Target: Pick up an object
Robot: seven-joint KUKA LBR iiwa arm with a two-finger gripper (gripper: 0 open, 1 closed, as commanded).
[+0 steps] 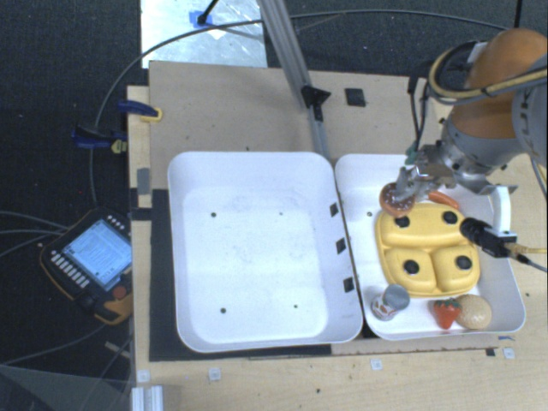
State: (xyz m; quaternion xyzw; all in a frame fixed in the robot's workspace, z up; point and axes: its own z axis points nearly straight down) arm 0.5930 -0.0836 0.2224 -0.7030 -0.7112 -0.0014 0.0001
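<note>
My gripper (411, 185) hangs over the back left part of the right bin (360, 229). A brown round ring-shaped object (395, 199) sits right at its tip, and the view does not settle whether it is touched. Just in front lies a large yellow moulded piece (428, 247) with black dots. An orange piece (443, 199) pokes out behind it, beside the gripper. Along the bin's front edge are a small grey-blue cup (392, 300), a red strawberry-like object (446, 313) and a beige egg-shaped object (475, 312).
The left bin (184, 229) stands beside the right one, with black clips (341, 245) along their shared rim. A metal pole (287, 41) slants in from the back. A hand-held pendant (90, 259) lies off the bench at the left.
</note>
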